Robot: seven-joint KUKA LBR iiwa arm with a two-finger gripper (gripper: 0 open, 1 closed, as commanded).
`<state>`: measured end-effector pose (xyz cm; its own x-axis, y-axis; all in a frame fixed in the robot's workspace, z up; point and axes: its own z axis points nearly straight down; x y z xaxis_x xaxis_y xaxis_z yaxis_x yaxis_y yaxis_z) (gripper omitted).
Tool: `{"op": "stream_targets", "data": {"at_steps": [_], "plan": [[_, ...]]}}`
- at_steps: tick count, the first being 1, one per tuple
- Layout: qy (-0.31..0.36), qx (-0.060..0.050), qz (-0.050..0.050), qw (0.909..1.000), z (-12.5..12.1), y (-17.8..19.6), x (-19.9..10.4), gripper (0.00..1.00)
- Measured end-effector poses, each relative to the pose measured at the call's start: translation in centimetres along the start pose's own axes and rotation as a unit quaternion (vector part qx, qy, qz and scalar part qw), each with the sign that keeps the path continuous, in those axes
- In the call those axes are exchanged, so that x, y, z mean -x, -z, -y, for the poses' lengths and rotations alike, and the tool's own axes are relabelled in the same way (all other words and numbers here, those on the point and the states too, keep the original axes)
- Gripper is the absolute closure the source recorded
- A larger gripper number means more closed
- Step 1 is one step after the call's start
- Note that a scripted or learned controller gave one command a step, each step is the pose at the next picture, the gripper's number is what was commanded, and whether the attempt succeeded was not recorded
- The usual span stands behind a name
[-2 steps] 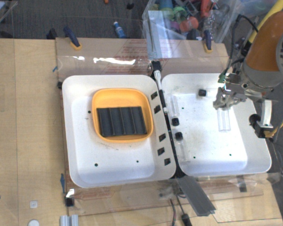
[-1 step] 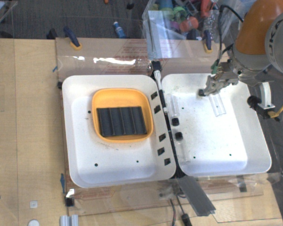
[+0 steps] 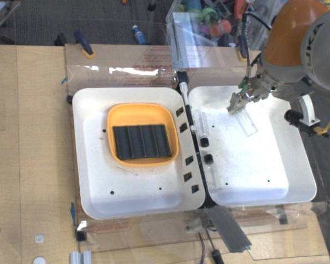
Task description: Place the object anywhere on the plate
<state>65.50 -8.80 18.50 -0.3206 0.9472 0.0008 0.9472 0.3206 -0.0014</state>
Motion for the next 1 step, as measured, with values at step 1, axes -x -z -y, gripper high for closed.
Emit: {"op": "stream_targets", "data": {"at_steps": [1], "plan": [[0.0, 0.0, 0.0, 1.0, -0.02, 0.03, -0.01, 0.0]]}}
